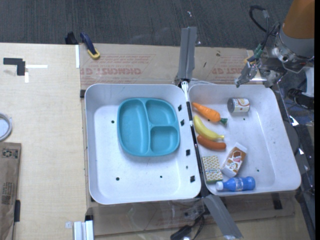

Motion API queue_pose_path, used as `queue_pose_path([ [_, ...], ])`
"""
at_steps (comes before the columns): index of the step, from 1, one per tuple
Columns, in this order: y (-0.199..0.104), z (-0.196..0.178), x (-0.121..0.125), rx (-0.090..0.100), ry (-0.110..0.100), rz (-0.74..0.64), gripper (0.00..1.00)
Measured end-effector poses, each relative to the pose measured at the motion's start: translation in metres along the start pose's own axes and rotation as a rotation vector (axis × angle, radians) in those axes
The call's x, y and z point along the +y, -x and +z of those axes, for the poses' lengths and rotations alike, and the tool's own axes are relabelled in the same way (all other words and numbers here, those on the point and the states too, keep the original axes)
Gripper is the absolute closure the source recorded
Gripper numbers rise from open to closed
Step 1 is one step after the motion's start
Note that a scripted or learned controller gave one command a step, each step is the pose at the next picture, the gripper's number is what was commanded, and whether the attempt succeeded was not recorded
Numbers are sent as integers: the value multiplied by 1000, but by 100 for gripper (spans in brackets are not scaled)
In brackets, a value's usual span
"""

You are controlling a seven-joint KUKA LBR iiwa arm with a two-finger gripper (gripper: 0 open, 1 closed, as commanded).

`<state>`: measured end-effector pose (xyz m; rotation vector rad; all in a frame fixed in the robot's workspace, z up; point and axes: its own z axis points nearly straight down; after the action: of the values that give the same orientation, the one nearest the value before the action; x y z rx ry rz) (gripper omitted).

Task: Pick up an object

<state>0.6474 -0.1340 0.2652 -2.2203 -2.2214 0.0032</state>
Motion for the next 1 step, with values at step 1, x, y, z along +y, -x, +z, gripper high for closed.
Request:
queue_pose_path([
  [1,-16,11,-5,0,-1,-140,0],
])
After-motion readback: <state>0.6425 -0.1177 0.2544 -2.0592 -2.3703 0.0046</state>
